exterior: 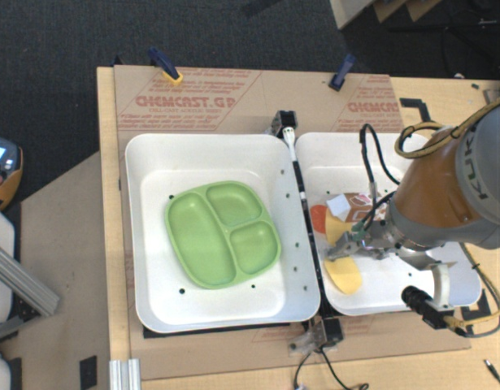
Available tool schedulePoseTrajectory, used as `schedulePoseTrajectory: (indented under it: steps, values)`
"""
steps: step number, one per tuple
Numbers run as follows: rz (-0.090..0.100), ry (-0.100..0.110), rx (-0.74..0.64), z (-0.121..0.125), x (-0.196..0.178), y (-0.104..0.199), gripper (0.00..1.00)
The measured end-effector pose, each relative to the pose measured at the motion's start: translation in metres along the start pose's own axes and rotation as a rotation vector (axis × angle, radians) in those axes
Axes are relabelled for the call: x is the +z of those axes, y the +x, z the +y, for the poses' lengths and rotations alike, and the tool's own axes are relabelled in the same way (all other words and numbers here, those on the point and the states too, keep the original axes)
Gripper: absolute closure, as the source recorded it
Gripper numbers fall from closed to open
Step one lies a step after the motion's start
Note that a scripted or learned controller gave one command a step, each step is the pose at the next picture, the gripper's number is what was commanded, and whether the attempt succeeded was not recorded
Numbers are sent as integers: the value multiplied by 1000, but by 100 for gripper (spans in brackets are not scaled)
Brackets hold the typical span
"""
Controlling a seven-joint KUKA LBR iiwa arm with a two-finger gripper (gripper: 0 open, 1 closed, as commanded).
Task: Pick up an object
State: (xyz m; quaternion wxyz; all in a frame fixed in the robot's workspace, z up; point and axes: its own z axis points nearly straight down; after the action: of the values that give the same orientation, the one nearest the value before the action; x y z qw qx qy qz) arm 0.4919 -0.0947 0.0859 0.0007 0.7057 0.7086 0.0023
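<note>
Several small objects lie at the left side of the right bin (pixel 371 303): a yellow rounded piece (pixel 344 277), a red piece (pixel 318 218), a white and brown item (pixel 347 205) and a yellow wedge (pixel 337 231). My gripper (pixel 353 246) reaches down among them, just above the yellow rounded piece and beside the yellow wedge. The wrist hides the fingertips, so I cannot see anything held between them.
The left bin (pixel 144 218) holds a green three-compartment plate (pixel 223 234). A black divider strip (pixel 302 210) runs between the bins. Blue clamps (pixel 166 66) (pixel 342 71) grip the cardboard bench's far edge. The arm's bulky grey and orange body (pixel 445 193) covers the right bin's right half.
</note>
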Motion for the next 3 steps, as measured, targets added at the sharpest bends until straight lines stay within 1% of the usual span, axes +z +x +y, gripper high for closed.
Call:
schedulePoseTrajectory:
  steps: [1, 2, 3]
  values:
    - [-3, 0, 1, 54, 1, 2, 0]
    - [-4, -11, -3, 119, -105, 52, 0]
    - [-3, 7, 8, 118, -31, -7, 0]
